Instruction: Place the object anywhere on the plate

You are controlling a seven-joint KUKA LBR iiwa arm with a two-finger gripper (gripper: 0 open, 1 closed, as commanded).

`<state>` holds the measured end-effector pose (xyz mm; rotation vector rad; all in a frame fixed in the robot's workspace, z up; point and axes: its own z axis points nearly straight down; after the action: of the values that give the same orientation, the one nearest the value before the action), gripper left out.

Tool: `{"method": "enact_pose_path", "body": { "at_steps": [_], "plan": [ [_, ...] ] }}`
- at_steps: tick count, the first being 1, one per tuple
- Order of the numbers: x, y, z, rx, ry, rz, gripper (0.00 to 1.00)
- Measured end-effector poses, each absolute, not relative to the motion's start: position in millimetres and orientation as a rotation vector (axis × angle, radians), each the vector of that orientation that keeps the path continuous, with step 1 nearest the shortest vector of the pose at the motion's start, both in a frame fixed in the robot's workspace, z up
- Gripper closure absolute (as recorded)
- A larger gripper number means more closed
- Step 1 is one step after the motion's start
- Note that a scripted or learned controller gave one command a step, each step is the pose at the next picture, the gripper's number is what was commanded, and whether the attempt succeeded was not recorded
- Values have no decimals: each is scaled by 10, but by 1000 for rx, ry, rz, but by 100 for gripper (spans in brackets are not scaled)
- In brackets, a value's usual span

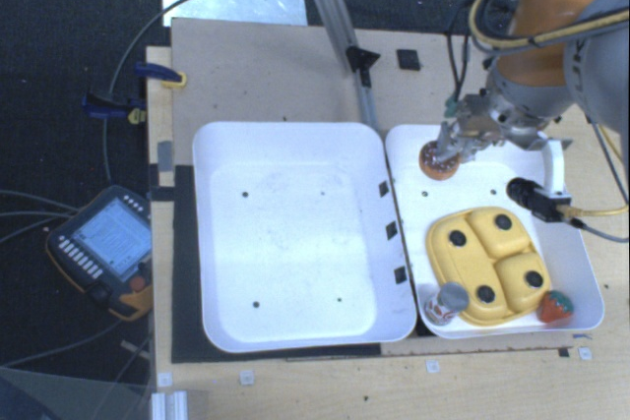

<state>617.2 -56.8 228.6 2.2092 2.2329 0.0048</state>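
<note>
A: We see two white bins on the bench. The left bin [285, 231] sits beside the right bin [591, 295], and their long sides touch in the middle.

B: And the plate?

A: The yellow plate [489, 263] lies in the right bin, in the half toward the bin's near edge. It has three compartments, each with a dark dot.

B: Where is the arm?

A: The arm [556, 10] reaches in from the right, and its gripper [445, 152] is low over the far left corner of the right bin. Just under its tip we see a small round brown object [437, 163], close to the bin's left wall.

B: Does the gripper hold it?

A: We cannot tell. The fingers are hidden by the wrist, so we cannot say if they are apart or together. The object touches or almost touches the tip; it is well apart from the plate.

B: What else is in that bin?

A: A small cup [445, 302] with a grey lid stands at the near left corner, touching the plate's edge. A red strawberry [556, 307] lies at the near right corner, just beside the plate.

B: And outside the bins?

A: A pendant [103, 246] with a screen lies on the floor, left of the bench.
</note>
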Motion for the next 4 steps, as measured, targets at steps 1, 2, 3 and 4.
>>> {"method": "enact_pose_path", "body": {
  "at_steps": [1, 2, 3, 4],
  "plan": [
    [6174, -42, 2178, 2211, 2232, 3, 100],
    [6241, 562, 2140, 2209, 2234, 5, 100],
    [6310, 1124, 2190, 2209, 2233, 7, 100],
    [6172, 1175, 2336, 2214, 2229, 3, 100]
  ]
}}
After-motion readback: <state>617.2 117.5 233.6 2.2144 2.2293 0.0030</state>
